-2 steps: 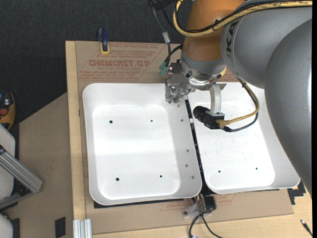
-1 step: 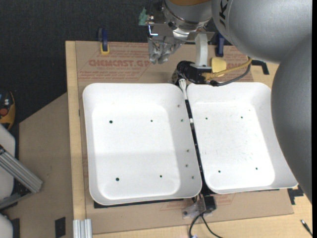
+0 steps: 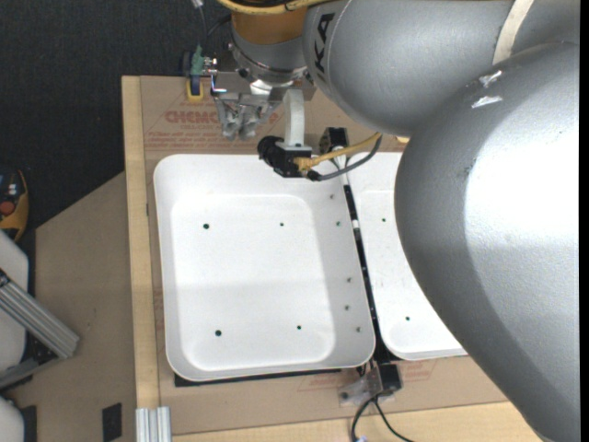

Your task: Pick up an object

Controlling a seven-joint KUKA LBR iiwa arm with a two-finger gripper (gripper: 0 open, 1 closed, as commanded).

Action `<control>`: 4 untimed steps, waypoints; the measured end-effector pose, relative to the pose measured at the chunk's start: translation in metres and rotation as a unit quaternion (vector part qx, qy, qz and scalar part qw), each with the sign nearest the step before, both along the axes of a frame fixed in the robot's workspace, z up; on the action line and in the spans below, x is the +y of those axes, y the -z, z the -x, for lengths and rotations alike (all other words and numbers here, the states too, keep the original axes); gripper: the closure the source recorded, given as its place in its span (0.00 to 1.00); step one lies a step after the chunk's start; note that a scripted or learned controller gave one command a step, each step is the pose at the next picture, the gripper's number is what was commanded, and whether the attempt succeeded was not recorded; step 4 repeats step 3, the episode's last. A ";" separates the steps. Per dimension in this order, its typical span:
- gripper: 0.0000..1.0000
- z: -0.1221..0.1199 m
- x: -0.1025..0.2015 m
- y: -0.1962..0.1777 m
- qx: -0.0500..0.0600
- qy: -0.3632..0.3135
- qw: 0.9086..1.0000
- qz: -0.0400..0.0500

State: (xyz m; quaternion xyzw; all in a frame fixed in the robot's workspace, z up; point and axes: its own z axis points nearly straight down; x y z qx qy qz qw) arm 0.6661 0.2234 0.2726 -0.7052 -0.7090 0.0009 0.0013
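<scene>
White left bin lies below the fingers, whose state I cannot tell

Two white bins, one grey arm, one wooden bench

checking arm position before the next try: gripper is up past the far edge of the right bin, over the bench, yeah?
Not quite: the gripper is past the far edge of the left bin, not the right bin. The rest holds: the camera view shows it over the bench, beyond the bin's rim.
</scene>
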 end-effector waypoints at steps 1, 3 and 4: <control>1.00 -0.001 -0.064 -0.055 -0.005 0.005 1.000 0.000; 1.00 0.022 -0.012 -0.029 -0.004 0.003 1.000 -0.001; 1.00 0.022 -0.012 -0.029 -0.004 0.003 1.000 -0.001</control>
